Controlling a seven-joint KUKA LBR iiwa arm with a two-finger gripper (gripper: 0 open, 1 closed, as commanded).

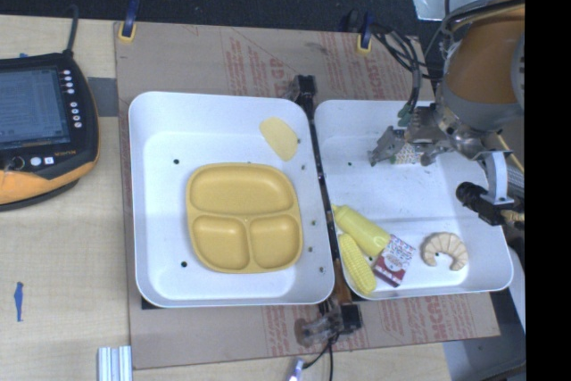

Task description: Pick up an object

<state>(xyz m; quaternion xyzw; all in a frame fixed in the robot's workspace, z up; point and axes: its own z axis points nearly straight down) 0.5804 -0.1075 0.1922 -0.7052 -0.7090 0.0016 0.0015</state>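
My gripper (401,154) hangs over the back part of the right bin (357,125), with its fingers spread and nothing visibly between them. In that bin's front part lie two yellow corn cobs (360,228) (357,266), a small red and white packet (393,260) and a croissant (444,250), all well in front of the gripper. The left bin (156,125) holds a yellow divided plate (243,217) and a pale yellow slice (279,138) near its back right corner.
A teach pendant with a screen (36,120) lies on the bench at the far left. Blue clamps (128,20) (363,29) hold the cardboard sheet at the back. A black fitting (480,201) sticks in at the right bin's right rim.
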